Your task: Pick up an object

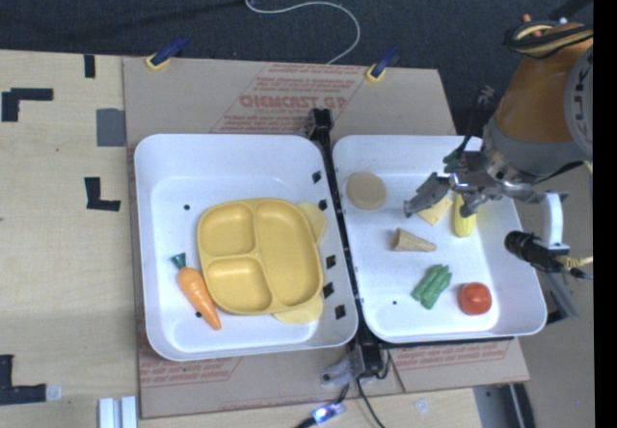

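My gripper point(445, 203) hangs over the upper right part of the right bin point(386, 320), open, with its two dark fingers point(422, 201) spread apart. A pale yellow wedge point(437, 213) lies just under the gap between them, and a bright yellow piece point(465, 223) sits by the right finger. I cannot tell whether either piece touches the fingers. Also in this bin are a round tan biscuit point(366, 191), a tan cone-shaped piece point(413, 242), a green pod point(431, 285) and a red tomato point(473, 298).
The left bin point(164, 175) holds a yellow divided plate point(258, 254) resting on pale yellow pieces point(310, 220), with an orange carrot point(198, 293) at its lower left. A black divider point(331, 204) separates the bins. The arm's orange body point(545, 98) stands over the right bin's far right edge.
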Tool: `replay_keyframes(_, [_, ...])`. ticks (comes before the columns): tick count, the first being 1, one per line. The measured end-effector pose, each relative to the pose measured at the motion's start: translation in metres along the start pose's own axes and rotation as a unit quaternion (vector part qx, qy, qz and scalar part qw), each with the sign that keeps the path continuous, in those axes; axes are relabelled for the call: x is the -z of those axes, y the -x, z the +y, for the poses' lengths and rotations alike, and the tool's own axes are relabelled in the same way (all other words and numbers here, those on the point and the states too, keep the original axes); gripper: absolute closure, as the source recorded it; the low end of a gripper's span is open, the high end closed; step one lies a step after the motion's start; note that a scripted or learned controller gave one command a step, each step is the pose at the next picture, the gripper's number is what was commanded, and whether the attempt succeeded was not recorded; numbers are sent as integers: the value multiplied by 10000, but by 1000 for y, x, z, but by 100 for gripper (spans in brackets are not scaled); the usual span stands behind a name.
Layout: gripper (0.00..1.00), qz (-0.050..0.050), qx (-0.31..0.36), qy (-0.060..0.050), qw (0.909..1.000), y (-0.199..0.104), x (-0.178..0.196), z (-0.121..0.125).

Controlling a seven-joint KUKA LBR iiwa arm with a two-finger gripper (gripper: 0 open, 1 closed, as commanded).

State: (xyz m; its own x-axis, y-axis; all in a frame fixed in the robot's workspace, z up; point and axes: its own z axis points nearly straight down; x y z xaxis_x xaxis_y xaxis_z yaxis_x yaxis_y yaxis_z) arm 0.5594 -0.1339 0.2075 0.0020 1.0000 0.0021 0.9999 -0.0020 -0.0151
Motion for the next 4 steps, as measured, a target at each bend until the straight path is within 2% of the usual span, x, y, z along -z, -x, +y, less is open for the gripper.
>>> replay_keyframes(1, [0, -9, 16, 65, 10000, 0, 7, 3])
replay_keyframes(2, [0, -5, 21, 35, 10000, -8, -55, 0])
replay_keyframes(3, [0, -17, 13, 49, 10000, -5, -109, -10])
replay_keyframes(4, [0, -52, 16, 139, 9999, -3, -119, -6])
